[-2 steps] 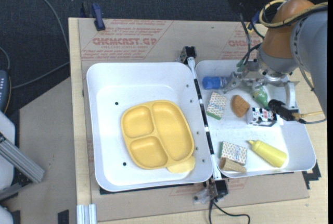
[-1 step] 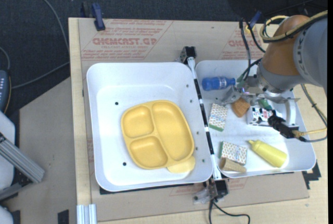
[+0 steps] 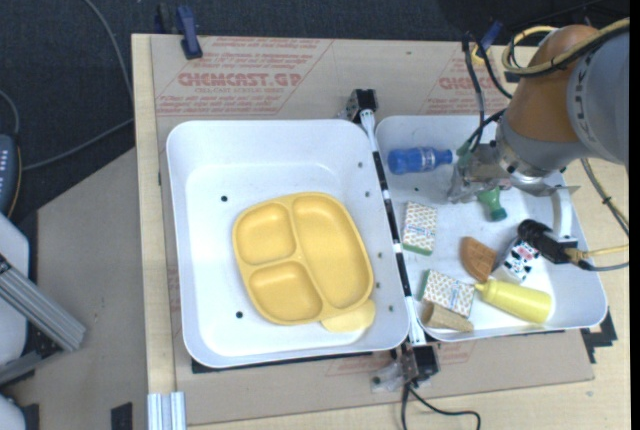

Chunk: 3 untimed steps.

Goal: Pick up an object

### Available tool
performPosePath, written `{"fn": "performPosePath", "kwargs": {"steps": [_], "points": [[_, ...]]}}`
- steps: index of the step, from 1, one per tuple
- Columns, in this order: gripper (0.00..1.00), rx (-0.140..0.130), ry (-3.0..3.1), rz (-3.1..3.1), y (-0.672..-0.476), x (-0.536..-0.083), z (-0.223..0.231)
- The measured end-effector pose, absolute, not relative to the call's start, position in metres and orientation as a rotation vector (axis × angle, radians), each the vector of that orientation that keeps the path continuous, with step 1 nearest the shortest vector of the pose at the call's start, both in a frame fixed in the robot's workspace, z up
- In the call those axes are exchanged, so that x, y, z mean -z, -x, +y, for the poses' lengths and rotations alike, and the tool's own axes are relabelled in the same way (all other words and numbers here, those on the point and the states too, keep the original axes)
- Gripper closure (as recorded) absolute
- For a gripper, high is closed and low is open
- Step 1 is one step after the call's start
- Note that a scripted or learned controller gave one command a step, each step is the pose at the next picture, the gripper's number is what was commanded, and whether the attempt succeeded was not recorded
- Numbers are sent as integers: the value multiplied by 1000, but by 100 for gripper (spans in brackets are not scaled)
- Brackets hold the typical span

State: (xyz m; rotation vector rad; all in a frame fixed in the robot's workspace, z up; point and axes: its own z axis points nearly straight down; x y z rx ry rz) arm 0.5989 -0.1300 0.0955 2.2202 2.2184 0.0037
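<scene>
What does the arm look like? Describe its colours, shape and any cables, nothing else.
The arm is thick and rounded, with a grey body and an orange band above the wrist. Below sits a pale grey metal wrist section that narrows toward the gripper. Dark cables and a yellow one loop along its upper side. No markings are legible.

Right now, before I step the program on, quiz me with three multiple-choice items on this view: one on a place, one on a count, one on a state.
1. Which bin holds the yellow divided tray?
A. left bin
B. right bin
C. neither

2. How many compartments does that tray have?
A. two
B. three
C. five

3. How does the blue bottle sit?
A. upright
B. on its side
C. inside the tray

Answers: 1 A, it rests on the left bin floor. 2 B, its ridges mark three wells. 3 B, it lies lengthwise in the right bin.
</scene>
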Motion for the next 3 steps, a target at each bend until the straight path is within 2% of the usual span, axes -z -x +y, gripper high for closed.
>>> {"fn": "performPosePath", "kwargs": {"steps": [1,2,3], "points": [[0,-4,-2220,2219,-599,-95,-130],[0,-9,-2233,2246,-640,-90,-190],[0,-12,-2227,2242,-611,-86,-204]]}}
